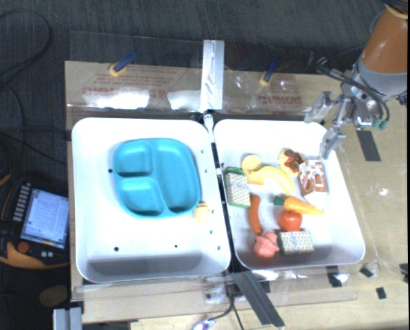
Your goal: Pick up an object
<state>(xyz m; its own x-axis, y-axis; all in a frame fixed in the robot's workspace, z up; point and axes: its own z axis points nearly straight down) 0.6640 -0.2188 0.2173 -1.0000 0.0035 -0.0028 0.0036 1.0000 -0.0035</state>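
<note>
White plastic bins sit side by side on the bench. Nearest the camera in the right bin [342, 249] lie a pink toy [264, 245] and a small green box [295, 241], which touch each other; just behind them is a tomato [290, 220] and a thin red sausage [255, 213]. Further back come a carrot [301, 204], a second green box [237, 188], a banana [273, 177] and a red-white packet [313, 177]. The left bin [95, 253] holds a blue tray [155, 176] with a small pale ball [202, 213] just beside its corner.

The gripper [332, 126] hangs over the far right corner of the right bin, and it holds nothing; its two prongs look spread apart. The packet is the closest object, a little nearer to the camera than the gripper and almost under it. Its long axis runs from near to far. I think the next move should be short: downward and slightly to the front. The bin wall stands close on the right, and the banana and a brown item [292, 159] crowd the left side, so a bad closing can catch those instead
</note>
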